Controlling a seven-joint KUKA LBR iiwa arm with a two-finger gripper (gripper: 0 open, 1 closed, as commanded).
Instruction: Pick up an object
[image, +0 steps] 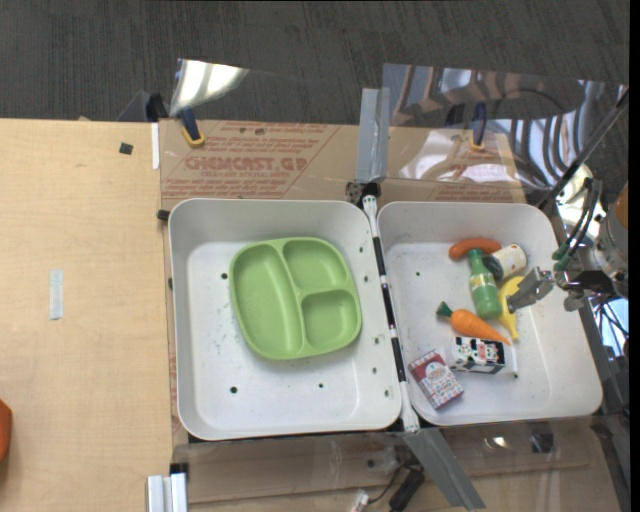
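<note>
Gripper (540, 287) at right bin's (560, 400) 3 o'clock, beside yellow toy (511, 300); claw apparently narrow, gripping nothing, view poor.

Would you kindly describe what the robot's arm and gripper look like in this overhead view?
Little of the arm is in frame: a sliver of orange at the right edge, with dark cables looping above it. Below that sits a pale grey wrist block. The gripper is slim, made of silvery-grey metal with darker joints, and reaches leftward over the right bin. No markings are legible.
</note>
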